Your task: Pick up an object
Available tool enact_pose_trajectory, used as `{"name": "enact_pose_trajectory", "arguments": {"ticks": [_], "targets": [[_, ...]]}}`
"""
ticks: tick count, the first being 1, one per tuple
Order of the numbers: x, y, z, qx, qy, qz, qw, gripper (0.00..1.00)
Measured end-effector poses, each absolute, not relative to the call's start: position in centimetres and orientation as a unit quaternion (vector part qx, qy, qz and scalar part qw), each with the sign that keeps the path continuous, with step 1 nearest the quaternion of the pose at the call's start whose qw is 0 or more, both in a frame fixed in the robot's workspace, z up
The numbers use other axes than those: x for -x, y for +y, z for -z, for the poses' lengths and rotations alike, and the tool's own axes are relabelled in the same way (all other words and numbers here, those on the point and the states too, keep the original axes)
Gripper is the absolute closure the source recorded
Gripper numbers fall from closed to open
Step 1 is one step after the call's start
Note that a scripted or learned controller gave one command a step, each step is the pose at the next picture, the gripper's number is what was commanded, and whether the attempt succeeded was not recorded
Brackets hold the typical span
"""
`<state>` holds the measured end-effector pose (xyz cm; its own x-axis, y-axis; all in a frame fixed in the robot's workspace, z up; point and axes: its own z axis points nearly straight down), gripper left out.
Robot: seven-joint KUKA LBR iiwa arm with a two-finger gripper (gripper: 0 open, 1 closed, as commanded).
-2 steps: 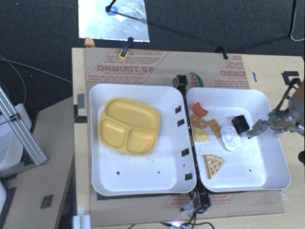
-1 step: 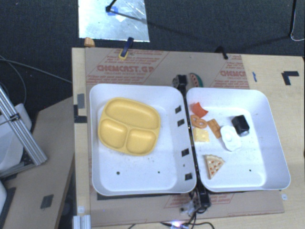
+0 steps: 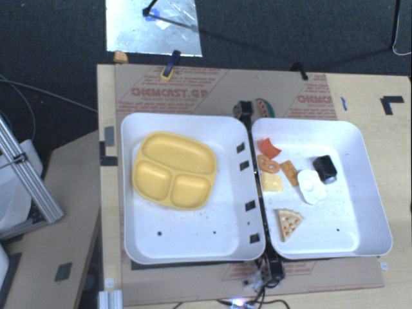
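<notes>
Toys lie clustered in the right bin (image 3: 360, 237): a black block (image 3: 325, 168), white egg (image 3: 311, 187), cheese square (image 3: 271, 183), pizza slice (image 3: 289, 223). The block looks light, stiff and chunky; I'd pinch its long sides. Flat pieces would likely slip. Whether my tool is wide or narrow, I cannot tell.

text: "CHEMCAST GP" — red print | on: brown sheet (image 3: 193, 89) under bins — repeated
</notes>
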<state>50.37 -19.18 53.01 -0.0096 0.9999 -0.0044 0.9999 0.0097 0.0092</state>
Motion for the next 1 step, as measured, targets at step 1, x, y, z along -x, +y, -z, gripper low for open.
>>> {"name": "enact_pose_trajectory", "arguments": {"ticks": [1], "targets": [[-50.43, -19.19, -54.13, -0.702, 0.712, -0.0023, 0.007, 1.0]]}}
